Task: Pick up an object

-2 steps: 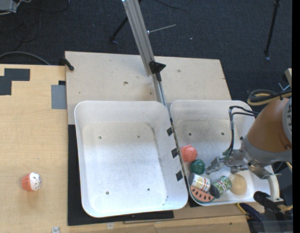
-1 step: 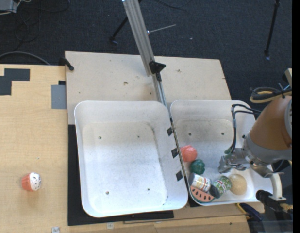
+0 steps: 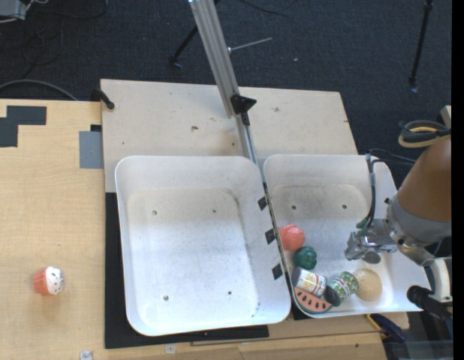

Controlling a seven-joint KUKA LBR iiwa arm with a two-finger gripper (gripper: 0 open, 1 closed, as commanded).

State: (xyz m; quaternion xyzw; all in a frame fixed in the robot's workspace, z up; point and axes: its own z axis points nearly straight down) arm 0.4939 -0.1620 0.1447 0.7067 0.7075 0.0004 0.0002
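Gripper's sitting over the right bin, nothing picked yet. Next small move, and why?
Probably lower toward the tan ball. The gripper hovers in the right bin just above it, with nothing visibly held. The ball sits at the edge of the cluster, beside the green can, so it looks the nearest, least crowded target.

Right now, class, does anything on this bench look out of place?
Yes. A small red and white toy lies alone on the wooden bench, left of both bins, while the other objects cluster in the right bin near the gripper.
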